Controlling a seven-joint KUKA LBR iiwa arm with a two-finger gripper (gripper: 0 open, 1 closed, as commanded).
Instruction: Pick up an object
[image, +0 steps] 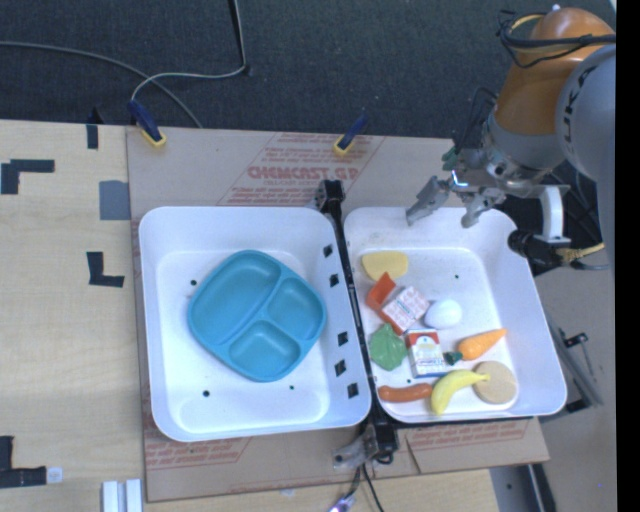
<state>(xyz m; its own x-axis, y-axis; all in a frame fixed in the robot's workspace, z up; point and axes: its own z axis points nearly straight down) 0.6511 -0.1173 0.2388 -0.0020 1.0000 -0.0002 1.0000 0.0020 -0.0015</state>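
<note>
Camera view: the gripper (452, 208) is seen spread wide, holding nothing, above the far rim of the right bin (520, 300) of toy food.

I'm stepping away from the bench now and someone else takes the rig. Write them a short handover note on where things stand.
Gripper: open, holding nothing, hovering over the far rim of the right bin.
Right bin holds the toy food: yellow piece, white egg, carrot, banana, sausage, green piece, two small cartons.
Left bin: blue divided plate.
Done: nothing picked.
Left: descend, grasp one object, lift.
</note>
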